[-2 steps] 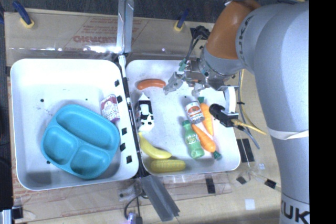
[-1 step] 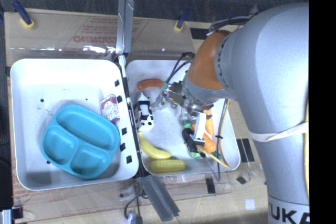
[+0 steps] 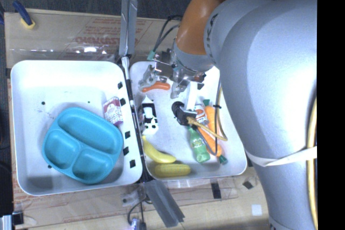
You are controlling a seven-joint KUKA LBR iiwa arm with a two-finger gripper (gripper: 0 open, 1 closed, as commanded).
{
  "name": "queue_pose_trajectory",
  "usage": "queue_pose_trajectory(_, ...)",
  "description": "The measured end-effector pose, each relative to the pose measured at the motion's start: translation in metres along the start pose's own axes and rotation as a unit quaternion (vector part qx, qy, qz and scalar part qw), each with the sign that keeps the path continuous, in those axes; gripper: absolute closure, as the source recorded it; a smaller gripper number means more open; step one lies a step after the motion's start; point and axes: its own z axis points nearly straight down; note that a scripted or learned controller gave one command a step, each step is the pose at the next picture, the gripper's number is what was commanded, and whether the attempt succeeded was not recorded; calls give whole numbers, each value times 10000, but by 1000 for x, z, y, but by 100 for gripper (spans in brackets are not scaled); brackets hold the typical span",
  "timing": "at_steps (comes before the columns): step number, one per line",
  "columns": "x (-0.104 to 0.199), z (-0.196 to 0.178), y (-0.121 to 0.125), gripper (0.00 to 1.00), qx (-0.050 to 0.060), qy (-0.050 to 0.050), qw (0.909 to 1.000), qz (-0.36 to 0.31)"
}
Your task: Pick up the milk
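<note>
Grey arm (image 3: 259, 78), entering from 3 o'clock. Two white bins: left bin (image 3: 32, 116) holds a blue divided plate (image 3: 81, 144) and a small can (image 3: 112, 111); right bin (image 3: 161, 143) holds the rest. Gripper (image 3: 164, 81) hangs over the right bin's 12 o'clock end; jaw state cannot be told. Milk carton (image 3: 149, 118), black-and-white, lies at the gripper's 7 o'clock, apart from it. Banana (image 3: 156, 153), corn (image 3: 172, 170), green bottle (image 3: 199, 145), carrot (image 3: 211, 129).
</note>
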Motion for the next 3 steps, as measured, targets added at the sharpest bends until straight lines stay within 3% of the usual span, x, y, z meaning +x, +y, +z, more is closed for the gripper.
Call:
queue_pose_trajectory(1,-12,2,-41,0,29,-9,9923,1237)
queue_pose_trajectory(2,-10,2,-61,0,36,-13,9473,3202)
queue_pose_trajectory(3,1,-21,-73,0,4,-8,9219,3875)
